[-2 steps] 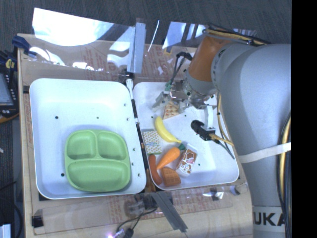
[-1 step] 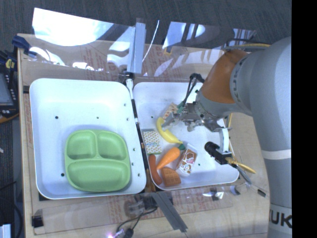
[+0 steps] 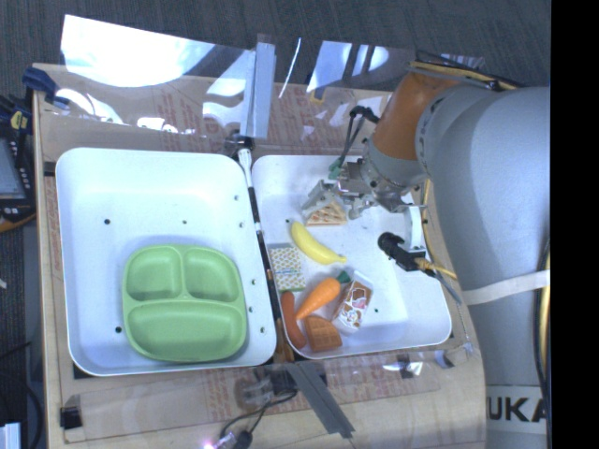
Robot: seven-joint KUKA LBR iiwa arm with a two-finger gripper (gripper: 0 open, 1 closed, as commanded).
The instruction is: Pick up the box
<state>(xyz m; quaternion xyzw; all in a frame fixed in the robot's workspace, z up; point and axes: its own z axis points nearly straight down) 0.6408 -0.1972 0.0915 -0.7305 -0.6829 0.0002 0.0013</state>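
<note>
Green divided plate is sitting in the left bin. In the right bin, the box is lying near the front, touching the carrot, banana just behind. Gripper is hovering over the waffle piece; can't tell how it's set.

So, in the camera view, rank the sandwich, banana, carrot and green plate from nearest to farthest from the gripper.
From the gripper:
1. Sandwich, just below it in the right bin.
2. Banana, mid-bin.
3. Carrot, lower in that bin.
4. Green plate, in the left bin.
</note>
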